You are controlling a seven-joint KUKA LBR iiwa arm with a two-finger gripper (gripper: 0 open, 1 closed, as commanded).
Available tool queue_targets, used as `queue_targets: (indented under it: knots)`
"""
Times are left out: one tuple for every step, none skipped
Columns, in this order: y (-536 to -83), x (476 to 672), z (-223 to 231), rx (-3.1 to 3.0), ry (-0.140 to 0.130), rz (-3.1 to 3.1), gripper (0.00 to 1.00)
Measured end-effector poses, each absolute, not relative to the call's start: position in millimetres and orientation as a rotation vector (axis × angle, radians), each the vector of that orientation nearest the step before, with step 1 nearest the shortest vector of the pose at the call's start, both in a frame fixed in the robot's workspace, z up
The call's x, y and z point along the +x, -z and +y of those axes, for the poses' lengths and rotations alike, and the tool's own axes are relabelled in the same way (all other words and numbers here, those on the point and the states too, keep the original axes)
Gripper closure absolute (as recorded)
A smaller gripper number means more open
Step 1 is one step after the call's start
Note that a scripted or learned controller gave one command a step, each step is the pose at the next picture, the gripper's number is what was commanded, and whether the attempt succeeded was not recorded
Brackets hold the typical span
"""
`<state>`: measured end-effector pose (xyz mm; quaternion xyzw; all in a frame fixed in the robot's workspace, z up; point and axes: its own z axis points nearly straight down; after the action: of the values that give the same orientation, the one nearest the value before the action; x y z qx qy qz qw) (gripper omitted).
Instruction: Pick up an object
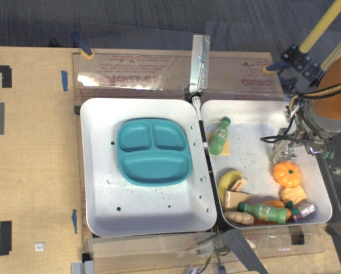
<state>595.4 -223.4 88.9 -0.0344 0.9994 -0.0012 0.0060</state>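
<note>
while the gripper (pixel 285 148) hangs just above the little orange pumpkin (pixel 288 174) in the right bin (pixel 256 110), i cannot tell its grip. it may slip off the round pumpkin, or bump the waffle (pixel 295 194) right beside the pumpkin.

A tan wooden bench (pixel 27 170) with blue tape (pixel 64 80) meets dark carpet (pixel 130 7).

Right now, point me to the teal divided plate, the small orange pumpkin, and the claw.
teal divided plate (pixel 154 152): camera view, on the ridge between its compartments.
small orange pumpkin (pixel 287 174): camera view, middle of its orange body.
claw (pixel 283 148): camera view, at its tips, just above the pumpkin.
</note>
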Motion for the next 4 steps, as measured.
queue_targets:
  knots:
    - [-88,661.3,-188,-0.212,0.000,3.123,1.00]
    - [-88,653.7,-173,-0.758,0.001,3.040,1.00]
    - [-89,670.1,-98,-0.891,0.001,3.000,1.00]
    - [-195,671.2,20,-0.846,0.001,3.001,1.00]
